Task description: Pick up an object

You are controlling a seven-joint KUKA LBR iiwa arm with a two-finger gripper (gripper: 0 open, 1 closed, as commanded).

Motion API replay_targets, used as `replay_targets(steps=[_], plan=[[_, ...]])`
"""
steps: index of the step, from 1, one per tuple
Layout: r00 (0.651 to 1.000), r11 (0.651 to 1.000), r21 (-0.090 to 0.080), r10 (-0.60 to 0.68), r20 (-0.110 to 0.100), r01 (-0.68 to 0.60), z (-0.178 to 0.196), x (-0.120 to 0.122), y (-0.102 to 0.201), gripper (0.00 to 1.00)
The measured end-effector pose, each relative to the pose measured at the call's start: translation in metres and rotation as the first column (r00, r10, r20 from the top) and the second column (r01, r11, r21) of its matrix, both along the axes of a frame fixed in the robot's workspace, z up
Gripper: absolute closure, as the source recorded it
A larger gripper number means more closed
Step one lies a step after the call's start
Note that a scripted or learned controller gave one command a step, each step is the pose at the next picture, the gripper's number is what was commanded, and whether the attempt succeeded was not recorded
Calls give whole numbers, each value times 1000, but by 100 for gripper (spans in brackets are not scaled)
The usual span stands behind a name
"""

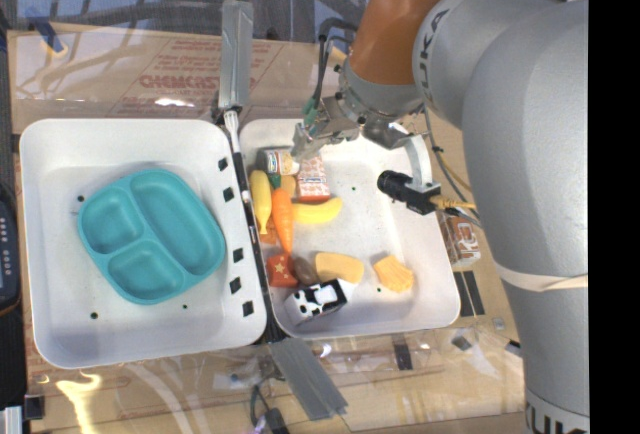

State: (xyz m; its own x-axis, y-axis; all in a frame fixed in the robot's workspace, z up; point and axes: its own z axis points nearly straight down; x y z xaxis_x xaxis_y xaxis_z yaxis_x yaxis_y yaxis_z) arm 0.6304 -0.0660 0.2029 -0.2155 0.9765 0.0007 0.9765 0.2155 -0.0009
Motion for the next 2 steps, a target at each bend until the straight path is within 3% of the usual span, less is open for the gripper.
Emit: replay_targets(steps=[1, 2], plan=[[1000, 1000, 0, 0, -1, 0, 0, 0, 0, 0], [1000, 1000, -1, 6, -1, -6, 10, 1, 1, 100]])
